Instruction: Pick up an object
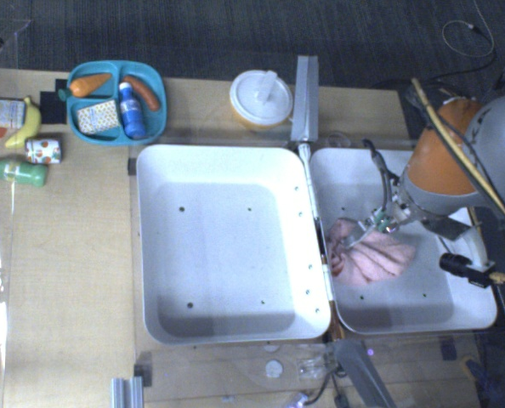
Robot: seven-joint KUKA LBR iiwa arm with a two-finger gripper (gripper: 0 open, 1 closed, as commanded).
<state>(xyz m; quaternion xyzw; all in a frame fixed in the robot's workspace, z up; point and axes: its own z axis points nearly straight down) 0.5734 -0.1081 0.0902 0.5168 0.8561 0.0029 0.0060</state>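
Note:
A pink crumpled cloth [367, 253] lies in the right bin [405, 313], near its left wall. My gripper [380, 221] comes down from the arm on the right and sits right at the cloth's upper edge, touching or nearly touching it. The grey arm with its orange band [444, 164] covers the right bin's upper right part.
The left bin [227, 245] stands beside the right one. Behind the bins are a white lidded cup [261, 99] and a blue divided tray [116, 100] of toy food. More small toy items [19, 138] lie at the far left of the bench.

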